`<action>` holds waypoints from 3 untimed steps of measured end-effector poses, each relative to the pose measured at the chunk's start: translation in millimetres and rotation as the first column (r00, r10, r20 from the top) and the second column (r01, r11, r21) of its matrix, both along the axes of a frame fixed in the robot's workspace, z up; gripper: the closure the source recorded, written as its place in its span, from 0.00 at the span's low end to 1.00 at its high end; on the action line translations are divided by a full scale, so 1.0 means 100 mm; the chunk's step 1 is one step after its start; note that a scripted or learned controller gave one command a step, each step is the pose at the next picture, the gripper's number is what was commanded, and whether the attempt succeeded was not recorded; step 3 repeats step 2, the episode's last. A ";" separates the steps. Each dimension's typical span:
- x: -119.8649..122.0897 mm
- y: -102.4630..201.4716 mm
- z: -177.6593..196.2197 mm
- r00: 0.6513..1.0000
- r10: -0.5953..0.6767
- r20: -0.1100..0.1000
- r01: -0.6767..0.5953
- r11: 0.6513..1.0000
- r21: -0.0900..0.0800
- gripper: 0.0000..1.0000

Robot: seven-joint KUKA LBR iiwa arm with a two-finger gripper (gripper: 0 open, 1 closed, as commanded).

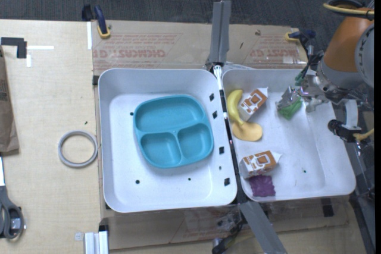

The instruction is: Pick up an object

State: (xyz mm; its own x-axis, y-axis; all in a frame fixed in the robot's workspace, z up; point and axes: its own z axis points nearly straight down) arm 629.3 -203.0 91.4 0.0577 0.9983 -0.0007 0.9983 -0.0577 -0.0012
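Over the right bin (333, 184), near its far right corner, we see the gripper (293, 103) with its fingers closed on a green object (289, 109), well apart from the banana (234, 107) and cartons.

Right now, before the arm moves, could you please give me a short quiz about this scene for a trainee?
1. True or false: the blue tray lies in the right bin.
2. Which lies nearest the pincer? A: banana. B: green object. C: purple object.
3. How many orange-and-white cartons lie in the right bin?

Key: 1 false, it lies in the left bin; 2 B; 3 two.
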 end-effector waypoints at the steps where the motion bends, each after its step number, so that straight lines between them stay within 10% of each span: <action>1: 0.00 -0.01 0.09 1.000 -0.001 0.000 0.001 1.000 0.000 1.00; 2: 0.13 0.38 0.91 0.998 -0.063 0.002 0.063 0.998 -0.001 1.00; 3: 0.13 0.38 0.91 0.998 -0.063 0.002 0.063 0.998 -0.001 1.00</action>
